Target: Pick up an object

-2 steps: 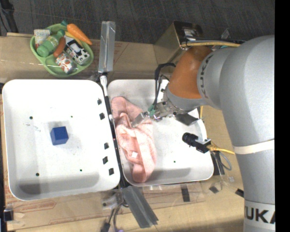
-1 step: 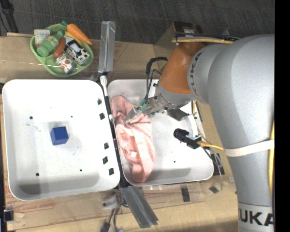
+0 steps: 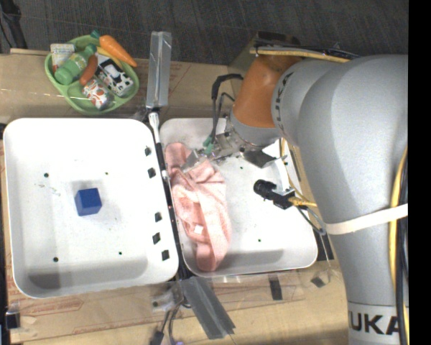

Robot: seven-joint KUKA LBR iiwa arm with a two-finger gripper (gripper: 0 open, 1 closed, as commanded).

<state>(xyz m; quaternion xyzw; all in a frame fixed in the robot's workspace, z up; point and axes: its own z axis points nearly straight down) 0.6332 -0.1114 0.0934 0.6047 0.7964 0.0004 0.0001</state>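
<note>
You have a bench (image 3: 29, 67) carrying two white bins: left bin (image 3: 29, 185) and right bin (image 3: 302, 254), touching side by side. A green bowl (image 3: 57, 85) of toy food sits near the left bin's far edge.

The left bin (image 3: 29, 192) is mostly open floor, with just a blue cube (image 3: 88, 200) near its middle. The right bin (image 3: 273, 254) is tighter: a pink cloth (image 3: 201, 210) fills its left side (against the divider), and the arm (image 3: 323, 128) overhangs its top and right.
</note>
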